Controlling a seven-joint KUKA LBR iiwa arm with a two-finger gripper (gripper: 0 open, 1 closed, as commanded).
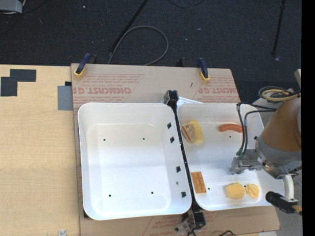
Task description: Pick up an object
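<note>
At the bottom of the frame, the near rim of the right bin (231, 208) runs just below two pale yellow lumps: a squarish yellow block (235, 191) and, touching its right side, a rounder yellow piece (252, 190). To their left, against the dark divider between the bins, lies an orange rectangular wafer (198, 182), flat on the bin floor. The left bin (88, 181) fills the lower middle of the frame, its white floor showing a few small dark dots.

Above the two yellow lumps, at the right of the frame, the tool (239, 166) hangs over the right bin's floor, just beside them and not touching either. It is a grey metal cluster under the arm's orange band (285, 127); whether it is released or clenched cannot be told, and no object is seen in it.

Farther up the right bin, a yellow wedge with a reddish striped face (193, 132) sits near the divider, and an orange-red sausage-shaped piece (230, 128) lies well to its right, near the far wall.

Beyond the bins, a cardboard sheet (147, 85) printed in red covers the counter (34, 151), held by two yellow-and-blue clamps (203, 69) at its far edge.
</note>
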